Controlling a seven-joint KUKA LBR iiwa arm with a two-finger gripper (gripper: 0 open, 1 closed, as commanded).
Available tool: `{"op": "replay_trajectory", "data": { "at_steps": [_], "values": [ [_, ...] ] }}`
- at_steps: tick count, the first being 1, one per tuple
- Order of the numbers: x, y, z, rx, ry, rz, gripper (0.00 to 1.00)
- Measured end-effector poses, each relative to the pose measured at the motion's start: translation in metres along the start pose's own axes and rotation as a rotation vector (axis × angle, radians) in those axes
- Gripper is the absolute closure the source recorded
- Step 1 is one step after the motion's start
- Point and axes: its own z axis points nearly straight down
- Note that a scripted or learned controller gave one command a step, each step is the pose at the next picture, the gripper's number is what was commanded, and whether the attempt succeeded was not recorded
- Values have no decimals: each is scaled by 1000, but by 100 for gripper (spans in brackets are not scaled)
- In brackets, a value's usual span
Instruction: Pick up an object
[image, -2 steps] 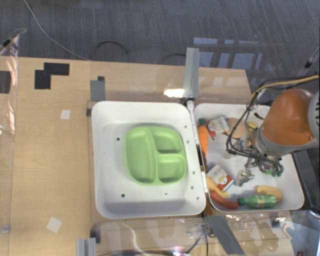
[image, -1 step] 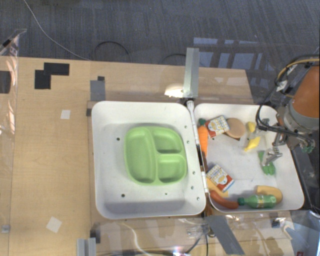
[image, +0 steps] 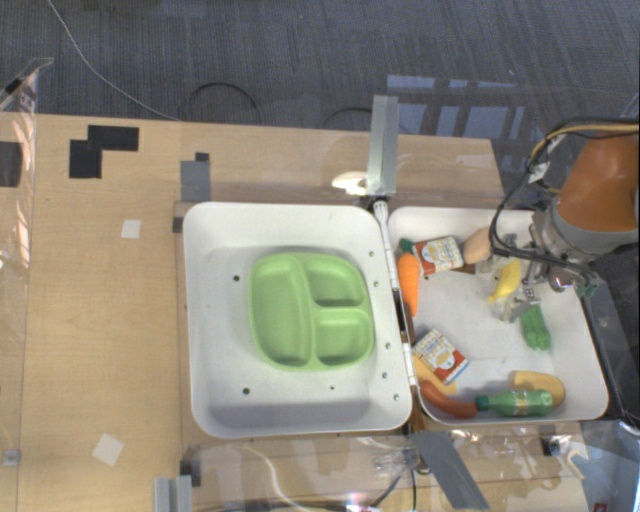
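Pale wood forms the table (image: 100, 330), which carries two shallow white bins side by side. The left bin (image: 215, 390) holds one green divided plate (image: 310, 310) at its middle. The right bin (image: 480, 340) holds the loose toys. Along its left edge lie one orange carrot (image: 409, 283) and one small printed carton (image: 440, 356). A second carton (image: 440, 254) sits near the far edge, beside a rounded beige piece (image: 478, 245) that is hard to identify. Along the near edge lie one red sausage (image: 448, 402), one green bottle (image: 515, 402) and one yellow curved piece (image: 540, 382). Toward the right edge are a yellow banana (image: 507, 279) and a green pickle-like piece (image: 536, 327). The end effector (image: 525, 298) hangs between these two, partly cut off by the grey and orange arm (image: 600, 195); whether it is wide, narrow or holding anything cannot be told.
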Motion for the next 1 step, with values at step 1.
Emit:
{"op": "replay_trajectory", "data": {
  "at_steps": [1],
  "values": [
    [30,26,0,-2,4,39,0]
  ]
}}
